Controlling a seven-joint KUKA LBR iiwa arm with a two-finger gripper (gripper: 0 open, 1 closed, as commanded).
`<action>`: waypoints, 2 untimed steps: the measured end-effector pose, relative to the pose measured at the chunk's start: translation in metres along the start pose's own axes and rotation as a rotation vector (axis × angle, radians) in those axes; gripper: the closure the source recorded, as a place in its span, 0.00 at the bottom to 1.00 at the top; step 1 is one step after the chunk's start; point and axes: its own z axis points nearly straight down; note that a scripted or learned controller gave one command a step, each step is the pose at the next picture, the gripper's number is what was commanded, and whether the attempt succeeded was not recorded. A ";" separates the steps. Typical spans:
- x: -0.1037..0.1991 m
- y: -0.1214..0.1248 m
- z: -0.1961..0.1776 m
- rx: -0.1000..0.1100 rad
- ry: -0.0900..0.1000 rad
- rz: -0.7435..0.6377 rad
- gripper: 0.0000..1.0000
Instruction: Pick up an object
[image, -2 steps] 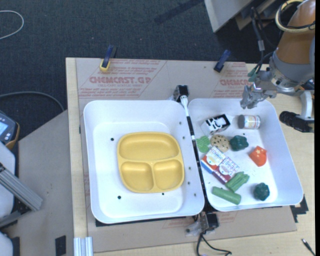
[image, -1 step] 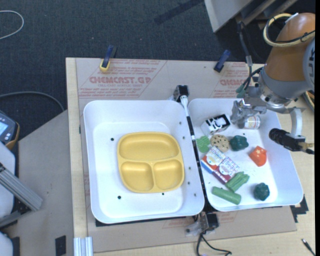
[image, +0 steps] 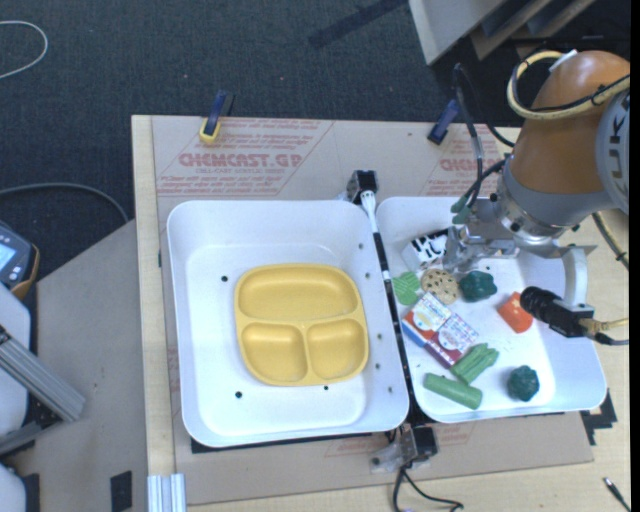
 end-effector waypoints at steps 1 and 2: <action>0.031 -0.042 0.015 0.002 0.000 0.002 1.00; 0.056 -0.071 0.016 0.001 -0.001 0.002 1.00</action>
